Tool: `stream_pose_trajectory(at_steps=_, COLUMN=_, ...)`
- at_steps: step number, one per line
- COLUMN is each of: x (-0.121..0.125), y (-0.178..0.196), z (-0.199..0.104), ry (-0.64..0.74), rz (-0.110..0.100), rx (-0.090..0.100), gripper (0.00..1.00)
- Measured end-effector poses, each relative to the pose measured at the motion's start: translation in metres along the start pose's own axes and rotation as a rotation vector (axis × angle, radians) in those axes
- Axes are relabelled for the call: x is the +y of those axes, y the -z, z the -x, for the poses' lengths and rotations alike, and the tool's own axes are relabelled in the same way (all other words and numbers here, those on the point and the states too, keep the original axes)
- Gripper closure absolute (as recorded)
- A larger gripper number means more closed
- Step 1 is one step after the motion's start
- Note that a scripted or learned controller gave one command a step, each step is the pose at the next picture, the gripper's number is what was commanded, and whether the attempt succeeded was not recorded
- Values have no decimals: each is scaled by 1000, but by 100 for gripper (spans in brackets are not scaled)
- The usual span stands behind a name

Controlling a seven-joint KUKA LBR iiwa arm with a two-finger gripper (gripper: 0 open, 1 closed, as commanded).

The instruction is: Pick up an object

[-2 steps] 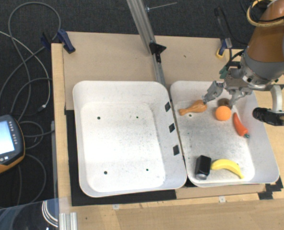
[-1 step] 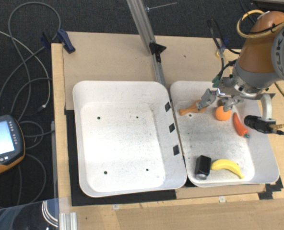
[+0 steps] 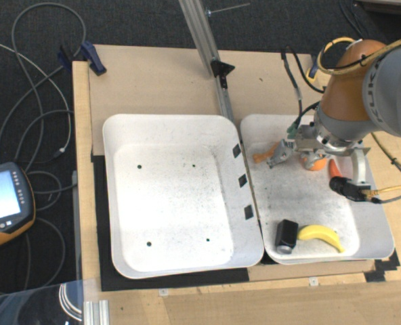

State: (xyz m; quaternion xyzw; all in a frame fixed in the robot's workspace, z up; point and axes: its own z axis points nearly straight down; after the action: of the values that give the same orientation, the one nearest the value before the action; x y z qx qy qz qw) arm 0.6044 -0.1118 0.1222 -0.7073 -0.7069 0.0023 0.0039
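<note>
My gripper [image 3: 280, 154] hangs low over the far part of the right bin [image 3: 309, 205], near its left wall. A thin orange piece [image 3: 261, 157] lies right at the gripper's tip, touching or nearly touching it. A round orange object [image 3: 313, 163] and a red-orange one [image 3: 334, 167] sit partly hidden under the wrist. At the near end of this bin lie a yellow banana [image 3: 320, 236] and a black block [image 3: 286, 235], both well apart from the gripper.
The left bin [image 3: 166, 195] stands beside the right one, with black clips [image 3: 242, 180] on the shared wall. A metal pole [image 3: 204, 32] slants up from the bench behind the bins. Cables trail off the arm at the right.
</note>
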Motion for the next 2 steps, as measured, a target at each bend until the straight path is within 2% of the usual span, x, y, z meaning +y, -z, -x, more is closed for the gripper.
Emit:
stream_pose_trajectory(at_steps=1, x=2, y=16, z=0, ry=1, rz=10, rx=-1, gripper=100)
stream_pose_trajectory(at_steps=2, x=2, y=69, z=-11, ry=4, rz=16, rx=-3, gripper=100)
